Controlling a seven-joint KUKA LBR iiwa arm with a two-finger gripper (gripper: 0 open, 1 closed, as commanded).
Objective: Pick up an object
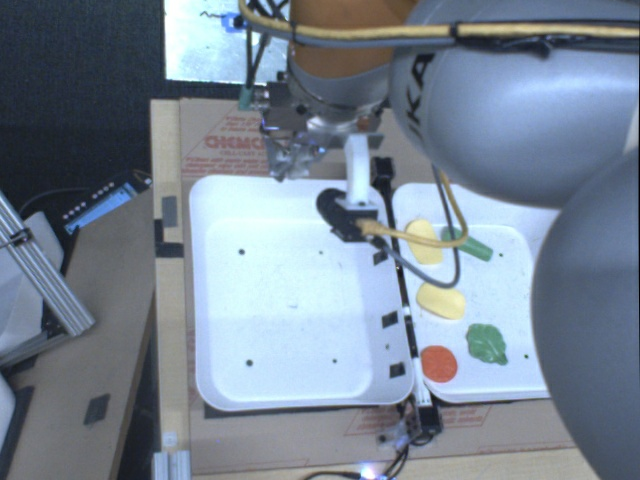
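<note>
Two yellow pieces, two green pieces (one leafy), one orange disc.

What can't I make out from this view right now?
Right bin: its right side lies under the arm in the camera view, so anything there is hidden.
Dark specks in the left bin: too small to identify.
The arm: cut off by the top and right edges.

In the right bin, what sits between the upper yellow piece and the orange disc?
A second yellow piece lies there, in the camera view.
</note>
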